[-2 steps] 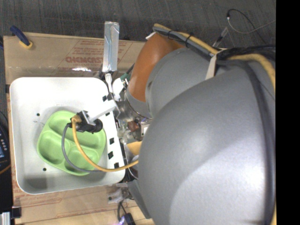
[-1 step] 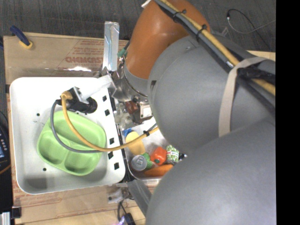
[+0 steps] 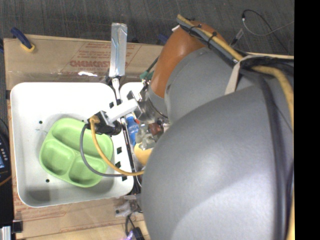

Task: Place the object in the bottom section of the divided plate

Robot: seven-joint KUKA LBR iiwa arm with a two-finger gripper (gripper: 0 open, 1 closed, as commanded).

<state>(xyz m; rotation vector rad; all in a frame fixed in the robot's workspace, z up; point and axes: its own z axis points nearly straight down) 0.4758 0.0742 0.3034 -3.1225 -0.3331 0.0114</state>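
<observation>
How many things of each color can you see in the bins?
Green: 1, the divided plate in the left bin
Blue: 1, a bottle-like object
Yellow: 1, an object partly hidden by the arm
Total: 3

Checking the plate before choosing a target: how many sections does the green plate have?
3. The plate in the left bin shows one large section at upper right and two smaller ones at lower left and bottom. Cables cross its right edge, so that part is partly hidden.
</observation>
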